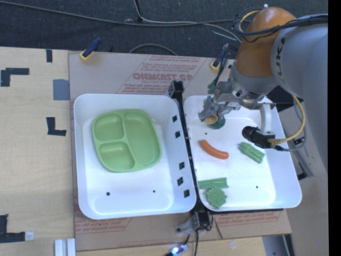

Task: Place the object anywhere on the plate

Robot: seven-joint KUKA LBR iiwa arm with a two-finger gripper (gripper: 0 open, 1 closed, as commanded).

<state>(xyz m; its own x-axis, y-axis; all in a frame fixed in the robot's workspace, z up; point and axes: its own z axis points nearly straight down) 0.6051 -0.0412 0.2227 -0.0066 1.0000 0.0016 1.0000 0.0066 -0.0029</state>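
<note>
**Overhead view of the two-bin bench with the arm over the right bin**

We see two white bins side by side on a cardboard sheet (160,73). The left bin (85,196) holds a green divided plate (127,140), lying flat toward its upper part. Over the right bin (282,191) the grey arm (287,41) reaches in from the right, its gripper (213,113) low near the bin's upper left corner, just above a small yellowish-green object (217,122). We also note an orange sausage (213,149) near the bin's middle, a green ridged piece (251,152) to its right, and a broccoli piece (214,192) at the lower left
</note>
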